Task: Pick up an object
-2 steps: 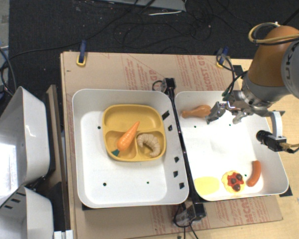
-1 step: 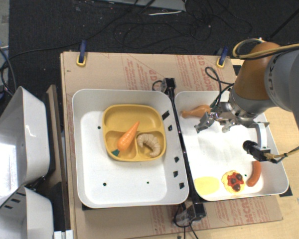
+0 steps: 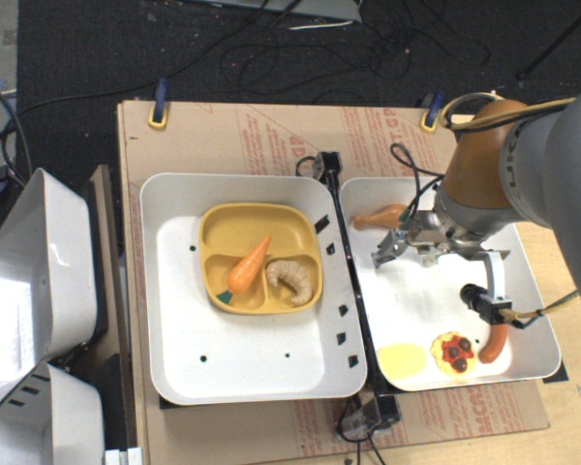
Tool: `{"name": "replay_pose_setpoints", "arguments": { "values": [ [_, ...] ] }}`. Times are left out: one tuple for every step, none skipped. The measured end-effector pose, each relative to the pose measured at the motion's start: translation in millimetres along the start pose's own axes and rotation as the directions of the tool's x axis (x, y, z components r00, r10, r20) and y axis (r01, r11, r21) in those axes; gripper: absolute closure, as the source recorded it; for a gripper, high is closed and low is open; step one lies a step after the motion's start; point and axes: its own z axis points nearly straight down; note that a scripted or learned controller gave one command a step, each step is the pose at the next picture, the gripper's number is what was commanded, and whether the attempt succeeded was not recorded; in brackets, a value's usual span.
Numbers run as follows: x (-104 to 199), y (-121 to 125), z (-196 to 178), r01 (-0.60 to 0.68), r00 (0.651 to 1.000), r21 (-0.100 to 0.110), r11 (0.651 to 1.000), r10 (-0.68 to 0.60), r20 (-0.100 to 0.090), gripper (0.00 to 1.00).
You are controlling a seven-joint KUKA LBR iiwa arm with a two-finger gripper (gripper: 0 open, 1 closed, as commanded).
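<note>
Black floor and loose cables surround the cardboard-topped tabletop [image 3: 271,134] I'm working over, with two white bins side by side on it. My arm [image 3: 523,163] comes in from the right and hangs over the right bin [image 3: 416,298], whose floor is mostly bare white below the gripper, so I see open room toward the near rim. The divider [image 3: 349,260] between the bins runs just to the gripper's left, close enough to watch.

My gripper [image 3: 395,248] sits low in the upper left part of the right bin. Its fingers look slightly spread, and I see nothing between them. Whether the tips touch the bin floor I cannot tell.

Just above the gripper, toward the far rim, lies a drumstick [image 3: 378,218], orange-brown, long, lying flat; it is very near the gripper, partly behind its body. Well below and to the right lie a yellow disc [image 3: 402,359], a small pizza slice [image 3: 453,351] with dark spots, and a sausage [image 3: 495,343] leaning by the right wall, near a black fitting on the arm's cable.

Left of the gripper, across the divider, the left bin [image 3: 174,260] carries a yellow tray [image 3: 261,216] holding a carrot [image 3: 249,265] and a pale shrimp [image 3: 292,279].
</note>
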Motion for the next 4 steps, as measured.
{"name": "replay_pose_setpoints", "arguments": {
  "values": [
    [0, 1, -12, -0.001, 1.000, -0.004, 1.000, 0.001, 0.001, 1.00],
    [1, 10, -73, 0.004, 1.000, -0.010, 1.000, -0.004, 0.002, 1.00],
    [5, 11, -117, 0.005, 1.000, -0.010, 1.000, -0.005, 0.002, 1.00],
    [5, 12, -152, 0.005, 1.000, -0.008, 1.000, -0.005, 0.002, 1.00]
  ]
}}
